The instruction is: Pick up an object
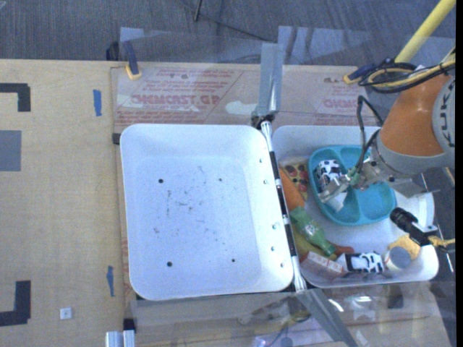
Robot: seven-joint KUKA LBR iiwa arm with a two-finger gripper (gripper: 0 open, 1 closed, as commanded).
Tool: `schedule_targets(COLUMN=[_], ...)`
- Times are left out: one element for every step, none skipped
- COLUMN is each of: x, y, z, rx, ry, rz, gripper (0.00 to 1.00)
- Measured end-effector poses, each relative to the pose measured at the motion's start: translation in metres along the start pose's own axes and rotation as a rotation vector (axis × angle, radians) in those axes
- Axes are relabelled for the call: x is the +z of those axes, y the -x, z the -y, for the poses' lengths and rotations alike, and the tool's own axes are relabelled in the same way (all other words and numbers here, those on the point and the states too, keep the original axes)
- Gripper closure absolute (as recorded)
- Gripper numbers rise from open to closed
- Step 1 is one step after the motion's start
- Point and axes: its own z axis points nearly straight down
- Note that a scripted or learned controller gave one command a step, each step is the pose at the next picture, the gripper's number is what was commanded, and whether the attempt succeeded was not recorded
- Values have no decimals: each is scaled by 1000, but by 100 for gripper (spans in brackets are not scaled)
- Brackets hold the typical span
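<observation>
In the camera view, the arm [414,132] is reaching in from the right and hanging over the right bin [429,264]. Its gripper [338,190] is hovering low over a blue dish [367,208] that is lying in the middle of that bin, and it is sitting above the dish's left half. A black-and-white toy [330,170] is lying inside the dish, in its upper left part. The toy is sitting just beside the gripper, up and to the left of it; whether the two are touching cannot be made out. From this slant I cannot tell whether the gripper is open, closed or gripping anything.

Other things are lying around the dish. An orange piece [293,191] is resting by the bin's left wall. A green bottle [316,236] is lying below it, slanting toward the front. A packet [327,264] is lying along the front wall, a second spotted toy [366,263] is sitting just right of it, and a cup [398,257] is standing near the front right corner.

The left bin [195,136] is sitting beside the right bin, rim against rim, with dark specks showing on its white floor.
</observation>
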Motion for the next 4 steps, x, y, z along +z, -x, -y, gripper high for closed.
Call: schedule_targets(x=[-43,-4,17,4], y=[15,3,29,29], z=[-64,-19,-36,-39], rx=[170,216,127,125], ry=[-28,-11,-7,-1], rz=[-12,-7,-10,-9], gripper=[0,0,0,100])
